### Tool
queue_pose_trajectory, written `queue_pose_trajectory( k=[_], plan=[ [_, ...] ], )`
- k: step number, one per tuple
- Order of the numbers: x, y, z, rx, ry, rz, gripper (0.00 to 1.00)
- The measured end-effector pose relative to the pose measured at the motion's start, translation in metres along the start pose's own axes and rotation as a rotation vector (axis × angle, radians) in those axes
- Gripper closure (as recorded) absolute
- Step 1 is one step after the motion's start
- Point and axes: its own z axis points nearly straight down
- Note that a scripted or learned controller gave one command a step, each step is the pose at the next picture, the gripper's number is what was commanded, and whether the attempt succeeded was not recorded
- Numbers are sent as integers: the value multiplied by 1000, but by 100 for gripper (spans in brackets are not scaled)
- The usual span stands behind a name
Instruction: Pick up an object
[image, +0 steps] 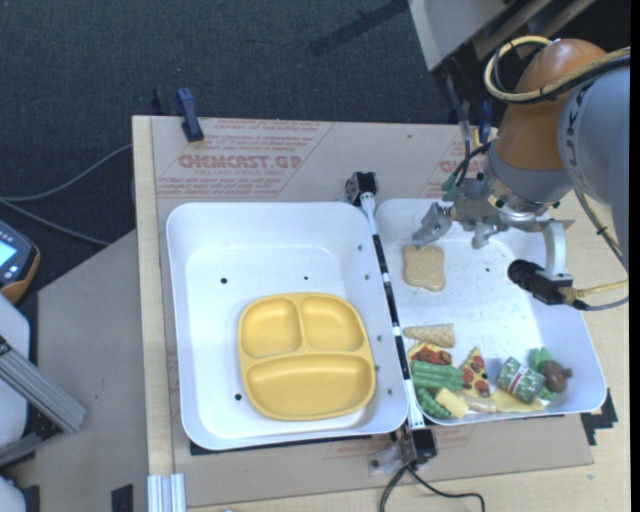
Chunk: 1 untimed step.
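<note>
The two-finger gripper is seen spread open, holding nothing, over the right white bin's far edge; the flat tan bread-slice toy lies just below it.

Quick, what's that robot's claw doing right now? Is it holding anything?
End effector: open, holding nothing, poised above the tan bread slice in the right bin.

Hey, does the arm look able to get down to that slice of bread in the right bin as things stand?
Probably yes. The slice of bread lies flat by itself on the right bin floor, apart from the toy food pile nearer the front. The tool hangs just behind it, with nothing between them.
</note>
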Motion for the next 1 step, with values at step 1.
queue_pose_trajectory(
  k=[1],
  plan=[
    [-29, 19, 82, 7, 1, 4, 0]
  ],
)
